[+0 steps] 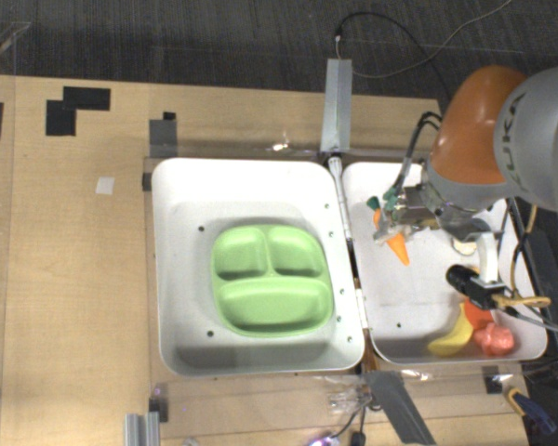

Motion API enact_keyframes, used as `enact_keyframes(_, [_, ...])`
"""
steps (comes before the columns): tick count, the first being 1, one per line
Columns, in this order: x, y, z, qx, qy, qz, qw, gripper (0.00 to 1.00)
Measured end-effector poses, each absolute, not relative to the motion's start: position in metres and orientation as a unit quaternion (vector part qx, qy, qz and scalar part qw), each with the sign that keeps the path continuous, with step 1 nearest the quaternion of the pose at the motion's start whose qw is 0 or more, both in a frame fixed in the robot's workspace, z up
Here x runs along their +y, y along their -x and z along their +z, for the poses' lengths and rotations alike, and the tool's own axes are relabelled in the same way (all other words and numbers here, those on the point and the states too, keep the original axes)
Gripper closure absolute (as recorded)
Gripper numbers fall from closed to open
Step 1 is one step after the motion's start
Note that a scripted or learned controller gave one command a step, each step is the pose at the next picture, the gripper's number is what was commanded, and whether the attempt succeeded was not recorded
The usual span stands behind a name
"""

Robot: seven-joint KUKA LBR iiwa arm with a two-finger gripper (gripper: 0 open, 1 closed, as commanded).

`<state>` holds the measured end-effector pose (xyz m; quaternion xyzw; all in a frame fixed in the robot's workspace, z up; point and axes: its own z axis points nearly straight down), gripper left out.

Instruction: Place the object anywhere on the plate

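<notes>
Lifting: gripper [397, 219] over the right bin [418, 328], its fingers pinched on an orange carrot [400, 246].
Landmark: green plate [272, 279], in the left bin [181, 249], lies left of the carrot.
Advice: carry clear over the bins' shared rim before lowering.
Textures: smooth moulded plate, three compartments; tapered carrot.
Neighbours: banana [451, 337], right of the plate.

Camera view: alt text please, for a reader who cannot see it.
The gripper hangs over the right bin at a carrot. The green plate sits in the left bin; a banana lies near the right bin's front.
</notes>
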<state>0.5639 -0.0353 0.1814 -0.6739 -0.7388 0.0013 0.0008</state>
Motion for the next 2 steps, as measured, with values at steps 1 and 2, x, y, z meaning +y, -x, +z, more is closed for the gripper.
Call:
enact_keyframes(1, [0.052, -0.571, 0.182, -0.797, 0.604, 0.0004, 0.0, 1.0])
enact_keyframes(2, [0.033, -0.652, 0.181, -0.784, 0.621, 0.001, 0.001, 1.0])
